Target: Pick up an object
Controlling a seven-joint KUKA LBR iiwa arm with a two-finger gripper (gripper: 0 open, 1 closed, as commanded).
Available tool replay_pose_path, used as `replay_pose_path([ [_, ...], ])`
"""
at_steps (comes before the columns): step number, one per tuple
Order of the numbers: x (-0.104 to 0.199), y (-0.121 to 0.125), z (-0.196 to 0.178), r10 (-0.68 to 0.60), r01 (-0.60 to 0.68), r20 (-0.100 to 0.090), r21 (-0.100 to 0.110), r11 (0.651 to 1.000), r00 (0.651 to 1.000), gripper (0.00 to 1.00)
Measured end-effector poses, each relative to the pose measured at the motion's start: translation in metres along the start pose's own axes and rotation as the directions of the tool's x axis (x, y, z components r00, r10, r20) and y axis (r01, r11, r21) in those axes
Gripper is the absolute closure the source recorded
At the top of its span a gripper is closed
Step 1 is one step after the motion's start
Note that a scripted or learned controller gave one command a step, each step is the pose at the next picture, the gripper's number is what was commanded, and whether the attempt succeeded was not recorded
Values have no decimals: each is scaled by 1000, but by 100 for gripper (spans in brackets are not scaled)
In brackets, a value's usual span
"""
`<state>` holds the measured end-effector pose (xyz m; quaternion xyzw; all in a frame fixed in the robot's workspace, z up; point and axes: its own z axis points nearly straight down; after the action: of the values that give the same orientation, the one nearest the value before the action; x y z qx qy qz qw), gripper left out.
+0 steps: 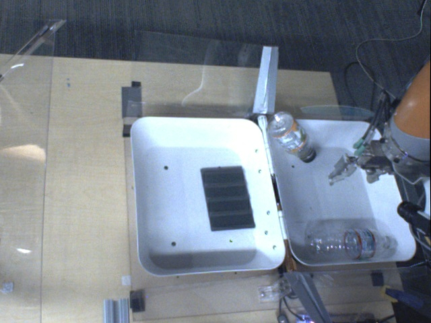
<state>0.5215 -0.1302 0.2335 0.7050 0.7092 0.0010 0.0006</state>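
Note:
My gripper (353, 173) hangs over the middle of the right bin (323, 194), reaching in from the right. Its fingers (336, 173) are spread open and nothing sits between them. A small clear bottle (289, 137) with a dark cap lies in that bin's far left corner, up and to the left of the gripper. A larger clear plastic bottle (349, 241) with a blue label lies on its side along the bin's near edge, below the gripper. In the left bin (155, 180), a black ribbed rectangular block (227, 197) lies flat near the centre.
An upright grey metal post (267, 79) stands behind the gap between the two bins. The divider rim (273, 187) between the bins runs just left of the small bottle. Cables and brackets (303, 301) crowd the bench's near right edge.

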Motion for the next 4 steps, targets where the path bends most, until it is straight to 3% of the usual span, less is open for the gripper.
replay_pose_path([
  [1,33,20,144,-44,44,2,-14,999,999,0],
  [2,30,91,145,-104,104,2,-10,994,995,0],
  [3,31,138,148,-301,302,-20,48,952,953,0],
  [4,31,135,141,-305,306,-23,59,950,952,100],
])
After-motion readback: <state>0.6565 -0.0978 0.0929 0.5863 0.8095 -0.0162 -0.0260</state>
